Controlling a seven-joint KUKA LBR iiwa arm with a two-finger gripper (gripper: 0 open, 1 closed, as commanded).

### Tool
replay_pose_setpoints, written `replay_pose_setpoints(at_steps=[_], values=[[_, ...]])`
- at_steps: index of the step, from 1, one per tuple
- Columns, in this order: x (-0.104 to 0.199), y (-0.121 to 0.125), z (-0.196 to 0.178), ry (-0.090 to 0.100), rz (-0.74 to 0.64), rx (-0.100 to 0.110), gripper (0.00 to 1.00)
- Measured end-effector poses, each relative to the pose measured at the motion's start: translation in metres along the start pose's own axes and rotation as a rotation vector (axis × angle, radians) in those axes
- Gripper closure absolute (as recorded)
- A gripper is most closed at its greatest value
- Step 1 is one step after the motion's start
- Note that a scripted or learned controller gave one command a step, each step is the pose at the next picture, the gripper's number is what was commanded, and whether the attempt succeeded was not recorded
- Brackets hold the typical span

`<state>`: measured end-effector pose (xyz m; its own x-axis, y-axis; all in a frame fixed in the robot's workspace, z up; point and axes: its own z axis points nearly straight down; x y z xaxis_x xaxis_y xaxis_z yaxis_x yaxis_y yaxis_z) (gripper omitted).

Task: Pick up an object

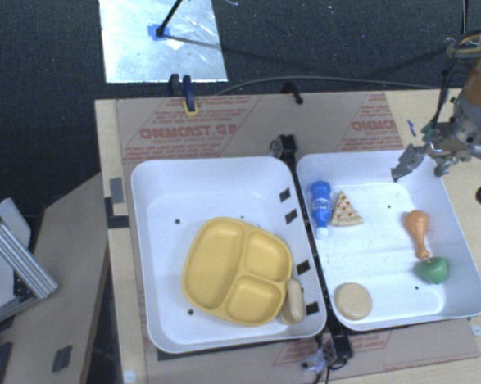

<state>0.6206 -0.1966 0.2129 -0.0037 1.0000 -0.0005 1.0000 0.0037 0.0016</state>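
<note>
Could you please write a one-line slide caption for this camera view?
Gripper hovers over right bin holding toy drumstick, pizza slice, bottle.

Single fixed camera looking down on the bench at a slant.

It is sitting above the bench and tilting toward it, far enough back that it is taking in both white bins whole, the left bin and the right bin, side by side across the middle of the view, with dark floor showing beyond the bench's far edge and the arm entering at the right margin.
</note>
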Motion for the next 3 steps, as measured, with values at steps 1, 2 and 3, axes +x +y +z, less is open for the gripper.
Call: replay_pose_setpoints(at_steps=[1, 2, 3], values=[[0.000, 0.010, 0.056, 0.000, -0.003, 0.002, 0.00], [0.004, 0.010, 0.097, 0.000, -0.003, 0.001, 0.00], [0.005, 0.011, 0.129, 0.000, -0.003, 0.002, 0.00]])
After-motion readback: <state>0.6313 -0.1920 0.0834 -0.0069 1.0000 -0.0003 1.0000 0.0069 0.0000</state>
